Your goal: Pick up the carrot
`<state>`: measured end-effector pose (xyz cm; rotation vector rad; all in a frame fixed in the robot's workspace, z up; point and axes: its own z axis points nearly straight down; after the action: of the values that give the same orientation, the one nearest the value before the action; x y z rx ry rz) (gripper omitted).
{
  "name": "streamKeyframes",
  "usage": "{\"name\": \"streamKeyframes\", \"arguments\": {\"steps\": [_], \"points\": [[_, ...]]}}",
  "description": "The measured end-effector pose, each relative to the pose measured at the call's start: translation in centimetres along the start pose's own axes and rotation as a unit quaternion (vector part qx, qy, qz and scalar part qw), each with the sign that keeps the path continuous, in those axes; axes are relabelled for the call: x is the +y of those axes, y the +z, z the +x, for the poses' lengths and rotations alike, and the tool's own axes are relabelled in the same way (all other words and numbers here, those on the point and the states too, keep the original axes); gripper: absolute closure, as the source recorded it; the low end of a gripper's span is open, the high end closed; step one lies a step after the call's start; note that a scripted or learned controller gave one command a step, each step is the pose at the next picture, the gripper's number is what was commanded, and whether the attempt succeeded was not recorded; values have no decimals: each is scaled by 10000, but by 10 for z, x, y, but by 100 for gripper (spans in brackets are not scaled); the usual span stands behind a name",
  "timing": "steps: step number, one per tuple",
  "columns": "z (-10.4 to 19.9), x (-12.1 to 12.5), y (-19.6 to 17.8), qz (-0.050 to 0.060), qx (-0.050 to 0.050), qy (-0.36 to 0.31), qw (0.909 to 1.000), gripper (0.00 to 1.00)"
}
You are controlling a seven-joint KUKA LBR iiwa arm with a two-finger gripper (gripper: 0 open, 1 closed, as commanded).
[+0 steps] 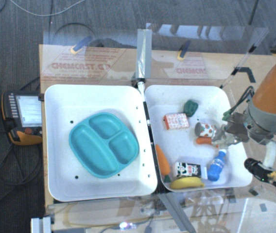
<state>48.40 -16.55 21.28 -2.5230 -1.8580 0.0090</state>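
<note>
Carrot (163, 161) lies well left of tool (224, 139).

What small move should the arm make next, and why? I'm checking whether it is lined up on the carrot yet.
Probably shift the gripper toward the bin's left wall before descending. The carrot lies along that wall of the right bin, while the gripper sits near the far side, over the small orange piece beside the can. Dropping here would likely miss the carrot.
</note>
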Motion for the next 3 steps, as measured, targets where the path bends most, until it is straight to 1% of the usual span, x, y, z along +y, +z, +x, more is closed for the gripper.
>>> {"name": "streamKeyframes", "arguments": {"steps": [1,2,3], "points": [[0,0,0,0,0,0,10000,0],[2,0,-6,48,3,-30,10000,100],[-9,6,124,-53,20,1468,9891,100]]}}
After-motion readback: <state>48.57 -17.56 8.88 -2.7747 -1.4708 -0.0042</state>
